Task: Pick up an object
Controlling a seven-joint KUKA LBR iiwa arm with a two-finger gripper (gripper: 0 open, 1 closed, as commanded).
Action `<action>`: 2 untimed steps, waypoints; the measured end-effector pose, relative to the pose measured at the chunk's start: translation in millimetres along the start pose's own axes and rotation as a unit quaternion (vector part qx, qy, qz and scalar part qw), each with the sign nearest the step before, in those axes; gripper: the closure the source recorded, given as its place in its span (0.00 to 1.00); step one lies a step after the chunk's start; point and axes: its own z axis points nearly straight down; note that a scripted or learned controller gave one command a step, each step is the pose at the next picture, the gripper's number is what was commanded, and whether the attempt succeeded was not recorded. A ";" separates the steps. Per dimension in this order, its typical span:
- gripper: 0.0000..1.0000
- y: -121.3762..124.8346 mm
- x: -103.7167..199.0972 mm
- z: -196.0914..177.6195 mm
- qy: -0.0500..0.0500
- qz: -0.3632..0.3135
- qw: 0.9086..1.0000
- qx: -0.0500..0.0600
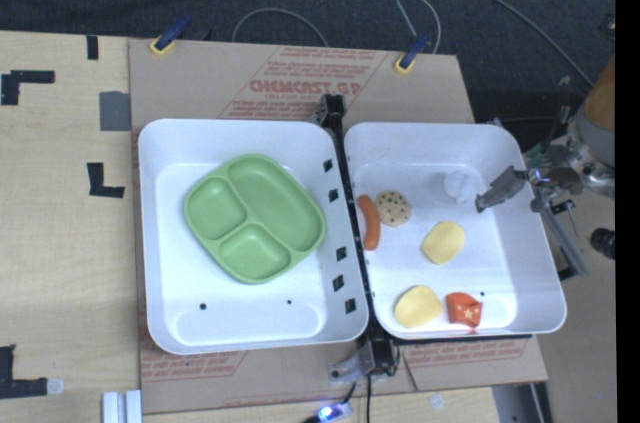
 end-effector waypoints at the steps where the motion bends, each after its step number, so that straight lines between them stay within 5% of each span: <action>1: 0.00 2.3 0.1 -4.7 -0.001 -0.001 1.000 -0.005; 2: 0.00 3.6 -3.5 58.8 0.000 -0.001 1.000 -0.002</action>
